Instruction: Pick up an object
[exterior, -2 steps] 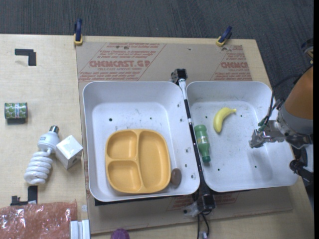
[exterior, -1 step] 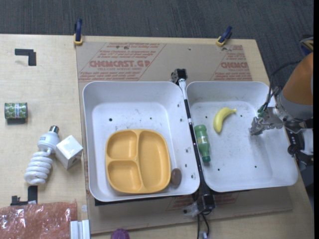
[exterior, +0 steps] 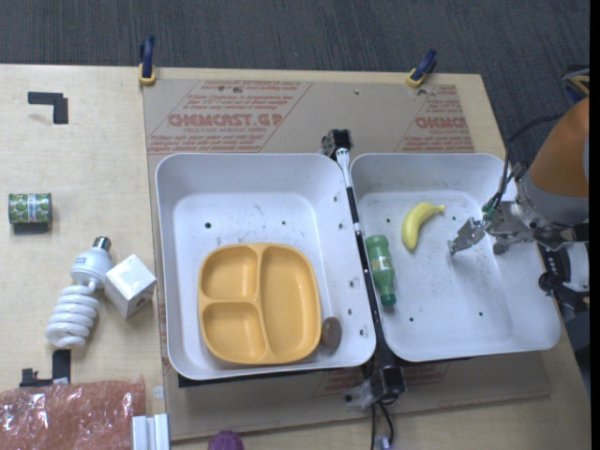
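Observation:
A yellow banana [exterior: 420, 223] lies in the right bin [exterior: 525, 331], near its back. A green bottle [exterior: 380, 268] lies along that bin's left wall. My gripper [exterior: 466, 237] hangs over the right bin, a little to the right of the banana and apart from it. It looks open, with nothing between its fingers. In the left bin [exterior: 178, 251] a yellow divided plate [exterior: 260, 303] lies flat, and a small brown object [exterior: 330, 333] rests against its right rim.
The grey arm with its orange band [exterior: 562, 153] comes in over the right bin's right wall. Outside the bins on the left lie a white spiral bulb [exterior: 77, 300], a white cube [exterior: 129, 284], a green can [exterior: 29, 210] and a pink bag [exterior: 66, 418].

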You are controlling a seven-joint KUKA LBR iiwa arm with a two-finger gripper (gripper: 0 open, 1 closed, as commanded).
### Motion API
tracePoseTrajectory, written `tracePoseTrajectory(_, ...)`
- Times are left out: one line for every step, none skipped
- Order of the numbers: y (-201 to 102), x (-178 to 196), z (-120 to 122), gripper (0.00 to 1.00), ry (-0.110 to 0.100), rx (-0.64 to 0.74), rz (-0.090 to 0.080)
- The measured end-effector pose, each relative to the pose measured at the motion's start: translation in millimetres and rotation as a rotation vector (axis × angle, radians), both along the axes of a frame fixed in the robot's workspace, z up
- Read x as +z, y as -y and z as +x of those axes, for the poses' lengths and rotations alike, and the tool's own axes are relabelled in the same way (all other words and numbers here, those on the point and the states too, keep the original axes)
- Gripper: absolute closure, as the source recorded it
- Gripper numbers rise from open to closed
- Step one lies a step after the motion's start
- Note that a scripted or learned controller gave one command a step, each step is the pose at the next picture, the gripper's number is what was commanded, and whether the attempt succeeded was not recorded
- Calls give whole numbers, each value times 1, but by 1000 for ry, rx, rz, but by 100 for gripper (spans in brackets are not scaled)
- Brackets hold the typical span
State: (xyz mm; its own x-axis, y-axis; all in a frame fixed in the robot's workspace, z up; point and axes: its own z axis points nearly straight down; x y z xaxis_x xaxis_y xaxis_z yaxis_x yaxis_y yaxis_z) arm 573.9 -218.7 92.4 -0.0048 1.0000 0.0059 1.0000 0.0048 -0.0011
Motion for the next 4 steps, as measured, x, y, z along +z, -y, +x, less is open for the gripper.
tracePoseTrajectory(2, 10, 0, 100, 3, 1, -6)
tracePoseTrajectory(4, 1, 42, 100, 3, -2, -8)
tracePoseTrajectory(0, 0, 42, 0, 1, 0, 0)
tracePoseTrajectory(-35, 0, -36, 0, 1, -7, -6)
